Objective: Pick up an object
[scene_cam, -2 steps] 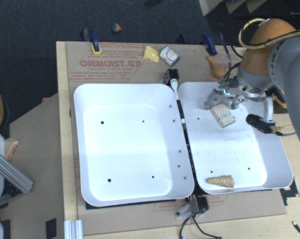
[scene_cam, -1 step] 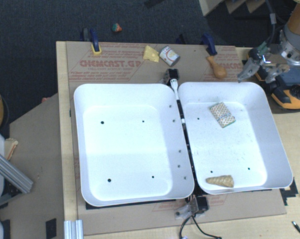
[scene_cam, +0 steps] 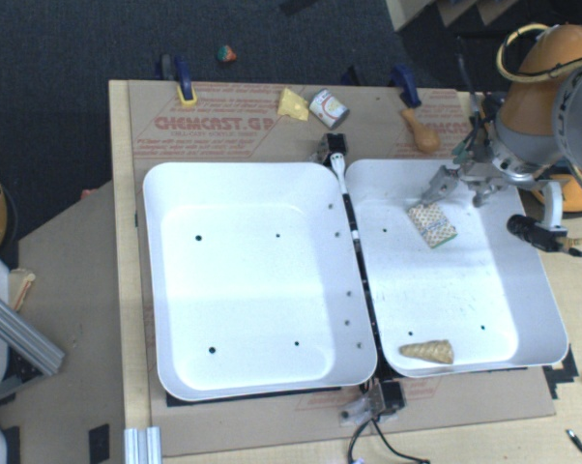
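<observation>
Camera view from up high shows my pincer [scene_cam: 455,196] over the far end of the right bin [scene_cam: 535,298], close to its back wall. My two fingers [scene_cam: 433,193] are spread apart, and I see nothing between them. Just by the tip of one finger lies a small flat packet [scene_cam: 432,225] with tiny dots on it. It rests on the bin floor, tipped a bit like a diamond. I cannot tell if my finger touches it or hangs just above it. At the near end of the same bin lies a tan cone [scene_cam: 428,352]. It is on its side, close to the front wall and well apart from the packet. My grey arm [scene_cam: 523,138] comes in from the right, and its orange band [scene_cam: 552,66] shows above it. The left bin [scene_cam: 165,196] sits right beside the right one, and their walls touch down the middle. Both bins rest on a brown board [scene_cam: 223,124] with red letters. Behind the bins, on that board, lie a yellow bit [scene_cam: 293,104], a little white box [scene_cam: 329,108] just beside it, and a tan wooden piece [scene_cam: 421,131]. Two blue clamps [scene_cam: 185,80] grip the back edge of the board.
</observation>
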Robot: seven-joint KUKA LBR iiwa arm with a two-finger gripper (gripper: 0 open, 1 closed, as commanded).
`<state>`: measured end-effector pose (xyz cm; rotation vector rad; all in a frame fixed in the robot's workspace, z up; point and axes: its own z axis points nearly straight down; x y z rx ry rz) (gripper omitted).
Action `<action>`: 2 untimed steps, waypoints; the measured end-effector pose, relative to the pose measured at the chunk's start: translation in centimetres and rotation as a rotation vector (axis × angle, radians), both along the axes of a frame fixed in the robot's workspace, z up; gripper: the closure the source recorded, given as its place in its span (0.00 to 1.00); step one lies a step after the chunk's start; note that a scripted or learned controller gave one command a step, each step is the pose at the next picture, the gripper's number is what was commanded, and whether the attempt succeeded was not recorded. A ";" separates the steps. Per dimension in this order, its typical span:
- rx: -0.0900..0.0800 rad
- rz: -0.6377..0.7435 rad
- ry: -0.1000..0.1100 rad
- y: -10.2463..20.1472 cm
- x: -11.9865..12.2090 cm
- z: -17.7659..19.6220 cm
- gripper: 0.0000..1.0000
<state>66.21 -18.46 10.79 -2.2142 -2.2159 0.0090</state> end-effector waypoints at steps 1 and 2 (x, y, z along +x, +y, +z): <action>0.000 0.002 -0.006 3.0 0.4 -2.5 0.00; -0.003 0.000 -0.011 2.8 0.5 -1.2 1.00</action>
